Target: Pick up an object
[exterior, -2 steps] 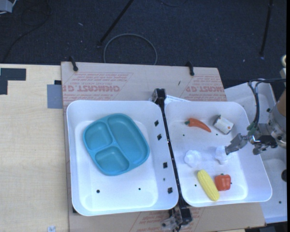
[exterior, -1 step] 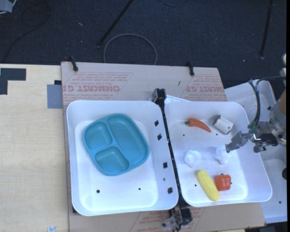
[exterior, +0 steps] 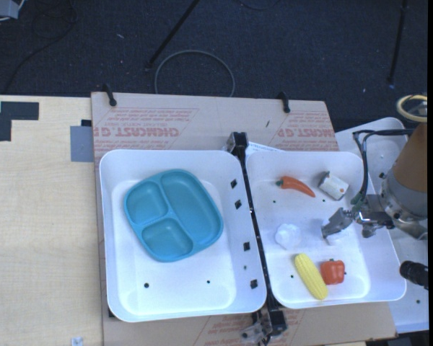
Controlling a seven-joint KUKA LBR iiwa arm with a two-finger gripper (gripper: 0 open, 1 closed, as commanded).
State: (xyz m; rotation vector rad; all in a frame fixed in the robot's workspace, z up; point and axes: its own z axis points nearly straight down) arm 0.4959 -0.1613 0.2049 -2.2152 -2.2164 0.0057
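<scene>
Honestly, the gripper (exterior: 337,225) is hanging low over the right bin (exterior: 379,292), coming in from the right wall side, and I can't tell whether it's spread or closed, it's just a grey blur at that angle. Nothing is visibly in it, so I'd call the pick not made yet.

Candidates all sit in that right bin: an orange carrot (exterior: 297,185) near the back, a small white block (exterior: 333,186) just beside it toward the right, a white crumpled lump (exterior: 286,233) near the middle, and a yellow corn cob (exterior: 310,275) touching a red pepper (exterior: 333,272) at the front.

What could go wrong, as I see it:
- corn and pepper are pressed together, so a close on one probably shoves or drags the other and ends up with neither
- the corn is round and lying at a slant (looks like a roller to me), could squirt out sideways
- the white block sits near the back right wall, so not much room for the arm on that side

Open room looks best around the crumpled lump, bare floor all round it. The left bin (exterior: 119,294) holds a blue divided plate (exterior: 173,215), well apart, and the black divider (exterior: 250,222) between the bins is the edge to stay off
</scene>
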